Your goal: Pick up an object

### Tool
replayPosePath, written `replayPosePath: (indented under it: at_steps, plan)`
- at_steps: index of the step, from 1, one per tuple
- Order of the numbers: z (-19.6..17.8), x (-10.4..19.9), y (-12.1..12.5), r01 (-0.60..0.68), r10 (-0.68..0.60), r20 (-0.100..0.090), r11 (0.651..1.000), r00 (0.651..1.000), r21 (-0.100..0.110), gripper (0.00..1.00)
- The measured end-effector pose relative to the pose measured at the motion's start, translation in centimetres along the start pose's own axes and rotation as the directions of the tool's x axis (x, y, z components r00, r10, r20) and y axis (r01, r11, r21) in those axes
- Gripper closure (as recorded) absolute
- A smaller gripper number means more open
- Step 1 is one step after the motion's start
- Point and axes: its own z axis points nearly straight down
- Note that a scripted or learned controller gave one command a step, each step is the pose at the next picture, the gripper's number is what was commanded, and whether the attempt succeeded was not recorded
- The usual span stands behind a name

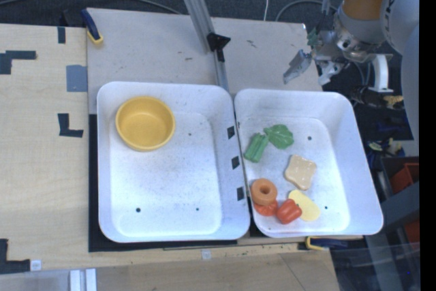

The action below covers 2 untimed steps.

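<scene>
The two-finger gripper (298, 69) is hanging with fingers parted and holding nothing beyond the right white bin's (340, 105) far rim; the green plastic vegetable pieces (269, 140) are lying inside, toward the camera.

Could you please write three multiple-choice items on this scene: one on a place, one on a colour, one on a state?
1. Where is the bowl?
A. left bin
B. right bin
C. on the bench

2. What colour is the bowl?
A. red
B. yellow
C. green

3. Where is the gripper?
A. touching the bowl
B. pressed on the toast
C. above the right bin's far edge, off the toys

Answers: 1 A, it sits in the left bin. 2 B, it is yellow throughout. 3 C, it hangs by the right bin, away from the toast.
</scene>
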Motion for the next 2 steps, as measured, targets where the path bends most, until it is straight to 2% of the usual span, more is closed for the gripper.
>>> replayPosePath:
  at_steps: [1, 2]
  plan:
    - [0.0, 0.0, 0.0, 0.000, 0.000, 0.001, 1.000, 1.000, 0.000, 0.00]
    - [4.4, -0.1, -0.1, -0.001, 0.001, 0.000, 1.000, 1.000, 0.004, 0.00]
